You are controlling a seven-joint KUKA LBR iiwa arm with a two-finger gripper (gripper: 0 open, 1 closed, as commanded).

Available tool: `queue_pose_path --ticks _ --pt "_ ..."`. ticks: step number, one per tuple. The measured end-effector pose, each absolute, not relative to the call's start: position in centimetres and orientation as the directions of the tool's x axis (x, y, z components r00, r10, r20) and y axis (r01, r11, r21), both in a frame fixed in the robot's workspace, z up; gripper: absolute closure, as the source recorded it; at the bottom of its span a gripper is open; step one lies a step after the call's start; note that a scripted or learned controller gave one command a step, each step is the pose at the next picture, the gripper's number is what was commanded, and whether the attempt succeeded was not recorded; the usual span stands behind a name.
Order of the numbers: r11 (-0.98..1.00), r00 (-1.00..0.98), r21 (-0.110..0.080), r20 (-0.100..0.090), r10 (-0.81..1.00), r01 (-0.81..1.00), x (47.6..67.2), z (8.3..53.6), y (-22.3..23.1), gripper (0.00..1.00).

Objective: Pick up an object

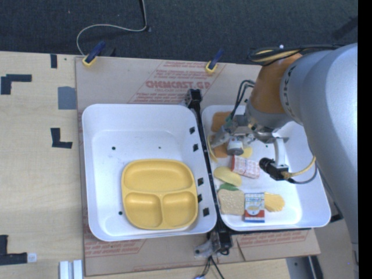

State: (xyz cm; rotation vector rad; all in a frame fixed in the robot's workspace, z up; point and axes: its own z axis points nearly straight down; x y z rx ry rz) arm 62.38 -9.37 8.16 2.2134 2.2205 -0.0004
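The gripper [232,144] is being held low over the upper left of the right bin [308,217], among crowded food items; whether anything is being gripped cannot be told. A red-and-white packet [246,167] is lying just below it, a yellow piece [226,176] beside that. Neighbours are likely being nudged, and a grasp could be spoiled by the crowding.

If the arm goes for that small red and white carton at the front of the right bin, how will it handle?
The small red and white carton lies flat, so it probably won't roll. It looks like light cardboard, so a hard squeeze may crush it. It sits tight between the tan textured slab and a yellow piece, so a push would likely shift them.
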Motion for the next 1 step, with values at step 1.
queue_pose_path --ticks 1 --pt "0.004 -0.004 -0.004 -0.002 1.000 1.000 66.87 8.50 -9.53 0.00"
